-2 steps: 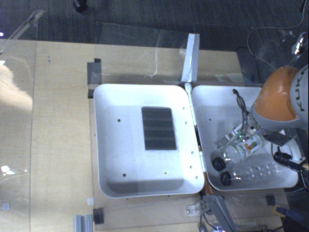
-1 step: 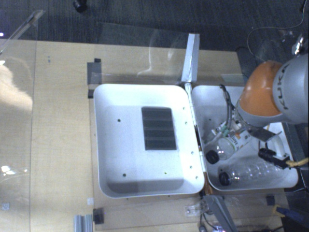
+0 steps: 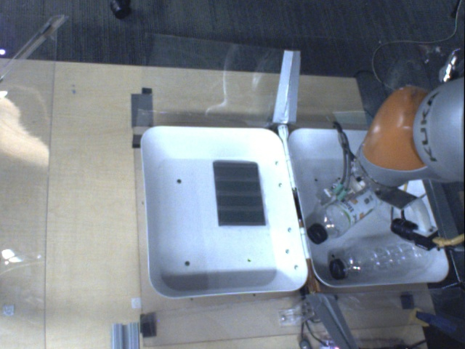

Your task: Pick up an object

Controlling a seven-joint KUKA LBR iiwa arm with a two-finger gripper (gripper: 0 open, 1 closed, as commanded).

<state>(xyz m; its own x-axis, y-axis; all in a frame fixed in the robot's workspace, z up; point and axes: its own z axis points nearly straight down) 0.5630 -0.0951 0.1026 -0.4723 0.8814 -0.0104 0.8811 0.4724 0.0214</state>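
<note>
- Task status: in my judgement the pick is not complete. No object is seen raised clear of a bin.
- The arm (image 3: 414, 140) reaches in from the right and hangs low over the right bin (image 3: 314, 145), its grey body and orange band covering the wrist.
- The gripper (image 3: 354, 193) sits below the orange band, down among the bin's contents. Whether it is released or clenched cannot be told; the wrist hides that part.
- Candidate objects: two clear plastic bottles with dark caps lie on their sides in the right bin. The upper bottle (image 3: 340, 217) lies just beside the gripper, possibly touching it; contact cannot be confirmed. The lower bottle (image 3: 378, 257) rests along the near wall, apart from the gripper.
- The left bin (image 3: 163, 195) holds a dark ribbed rectangular block (image 3: 238, 193), lying flat near its centre, well apart from the arm.
- Remaining, as I judge it: secure a grip on one object and lift it free of the bin.
</note>
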